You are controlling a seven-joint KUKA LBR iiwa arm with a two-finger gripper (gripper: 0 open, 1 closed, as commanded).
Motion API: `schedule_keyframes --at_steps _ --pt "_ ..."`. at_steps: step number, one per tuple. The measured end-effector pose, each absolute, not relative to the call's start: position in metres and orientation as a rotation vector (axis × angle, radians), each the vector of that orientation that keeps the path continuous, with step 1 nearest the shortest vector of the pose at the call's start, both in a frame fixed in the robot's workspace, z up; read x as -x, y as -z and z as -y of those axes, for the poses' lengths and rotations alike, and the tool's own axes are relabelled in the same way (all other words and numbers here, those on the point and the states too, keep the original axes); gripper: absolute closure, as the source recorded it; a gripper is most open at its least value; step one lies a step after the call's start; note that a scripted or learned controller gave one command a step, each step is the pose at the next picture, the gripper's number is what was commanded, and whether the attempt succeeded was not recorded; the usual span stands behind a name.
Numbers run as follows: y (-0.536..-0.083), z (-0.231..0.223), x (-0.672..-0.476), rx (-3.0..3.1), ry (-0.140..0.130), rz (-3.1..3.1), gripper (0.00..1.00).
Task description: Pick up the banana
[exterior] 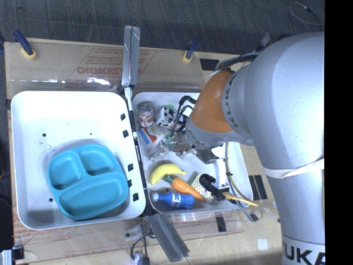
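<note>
The yellow banana [165, 173] lies in the right bin [238, 160], towards its front left, curved and resting on the bin floor. My gripper [172, 141] hangs over the middle of that bin, just behind the banana and a short way from it. Cluttered items around the gripper hide its tips. Nothing yellow shows at the gripper.
An orange carrot [187, 188] and a blue bottle [174, 200] lie right in front of the banana. A small can [145, 114] and a black-and-white item [166, 115] sit at the bin's back. The left bin [33, 115] holds a blue divided plate [88, 181].
</note>
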State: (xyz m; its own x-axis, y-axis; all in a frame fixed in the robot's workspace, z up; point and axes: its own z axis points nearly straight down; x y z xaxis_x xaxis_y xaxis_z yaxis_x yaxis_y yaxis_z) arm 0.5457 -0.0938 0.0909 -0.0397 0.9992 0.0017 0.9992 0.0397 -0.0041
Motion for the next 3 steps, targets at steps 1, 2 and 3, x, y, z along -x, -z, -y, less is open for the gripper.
schedule_keyframes --at_steps 1,2,3 --pt "-0.0910 0.0966 -0.4915 1.934 -0.002 2.470 0.00" --pt "-0.1007 0.0965 -0.4920 1.929 -0.001 2.473 1.00" --pt "-0.1007 0.0965 -0.4919 1.928 -0.002 2.473 0.00"
